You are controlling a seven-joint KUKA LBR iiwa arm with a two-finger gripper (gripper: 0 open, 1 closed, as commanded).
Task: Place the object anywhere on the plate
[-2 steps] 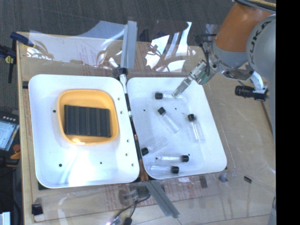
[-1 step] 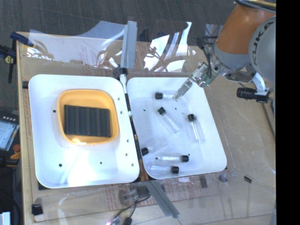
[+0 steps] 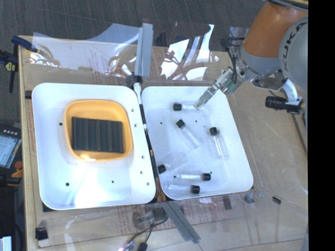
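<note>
A yellow plate (image 3: 97,111) with a dark ridged centre lies in the left white bin (image 3: 47,182). Several clear vials with black caps lie scattered in the right white bin (image 3: 238,166): one (image 3: 188,133) near the middle, one (image 3: 218,144) to its right, one (image 3: 191,177) near the front. A black cap (image 3: 177,107) lies at the back. My gripper (image 3: 200,104) slants down from the upper right over the back of the right bin, close to that cap's vial. Its fingers look pressed together into one thin tip, and I see nothing between them.
A ridge (image 3: 144,135) separates the two bins. Clear plastic sheeting and a grey post (image 3: 144,51) stand behind them. The orange and grey arm (image 3: 272,35) occupies the upper right. Cables and brackets (image 3: 157,218) lie along the bench front.
</note>
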